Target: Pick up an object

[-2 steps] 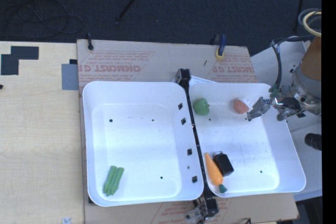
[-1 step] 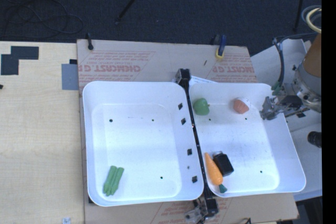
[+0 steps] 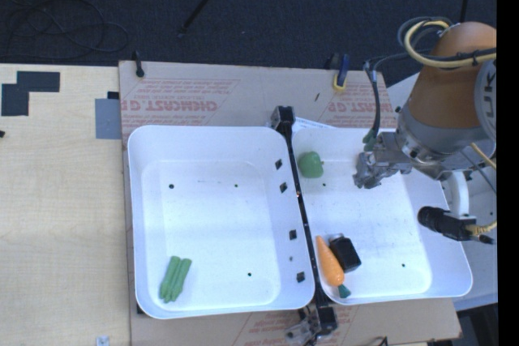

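The grey arm with its orange band comes in from the right, and my gripper hangs over the back middle of the right bin. A green round object lies at that bin's back left corner, a short way left of the gripper. An orange carrot and a small black block lie together at the right bin's front left. In the left bin, a green bean pod rests near the front left. Nothing shows between the gripper's fingers.
A black divider clamp runs between the two bins. Both bins sit on a cardboard sheet. A black cable part of the arm hangs over the right bin's right side. Wooden bench lies to the left.
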